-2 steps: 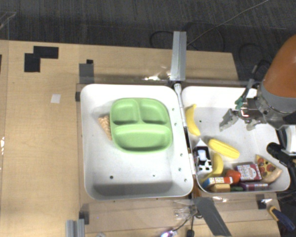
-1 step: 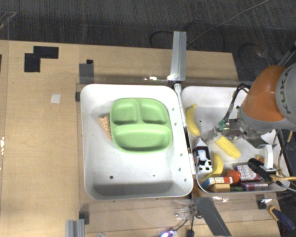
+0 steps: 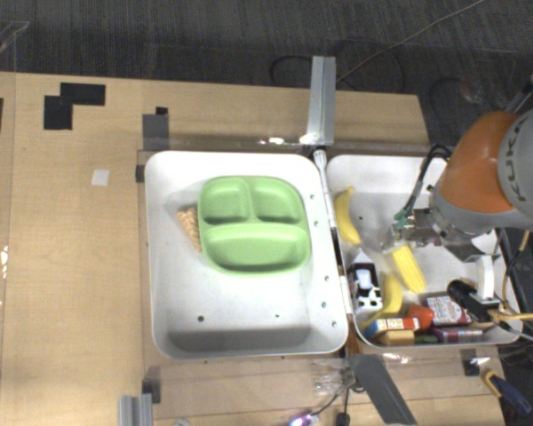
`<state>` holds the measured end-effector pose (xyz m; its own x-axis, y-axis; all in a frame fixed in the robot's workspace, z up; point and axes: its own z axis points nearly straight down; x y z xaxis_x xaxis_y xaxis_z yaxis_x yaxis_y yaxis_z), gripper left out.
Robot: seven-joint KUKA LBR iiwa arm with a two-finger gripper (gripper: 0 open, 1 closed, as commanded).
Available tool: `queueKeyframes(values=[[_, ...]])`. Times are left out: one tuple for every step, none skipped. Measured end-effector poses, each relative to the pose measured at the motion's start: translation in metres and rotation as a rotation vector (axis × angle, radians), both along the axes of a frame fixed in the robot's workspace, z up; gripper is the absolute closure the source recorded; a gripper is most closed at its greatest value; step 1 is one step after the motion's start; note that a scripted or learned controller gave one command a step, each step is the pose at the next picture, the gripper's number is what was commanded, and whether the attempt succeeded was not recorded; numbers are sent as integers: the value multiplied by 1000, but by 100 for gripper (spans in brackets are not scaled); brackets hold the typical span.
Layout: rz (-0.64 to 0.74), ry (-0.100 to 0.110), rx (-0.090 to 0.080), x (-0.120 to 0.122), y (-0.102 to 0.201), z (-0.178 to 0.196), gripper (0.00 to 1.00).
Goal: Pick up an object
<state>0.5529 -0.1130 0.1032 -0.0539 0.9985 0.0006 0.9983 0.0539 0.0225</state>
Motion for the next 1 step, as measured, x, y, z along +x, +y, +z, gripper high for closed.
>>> queueKeyframes(values=[[-21, 16, -1, 59, 57, 83, 100]])
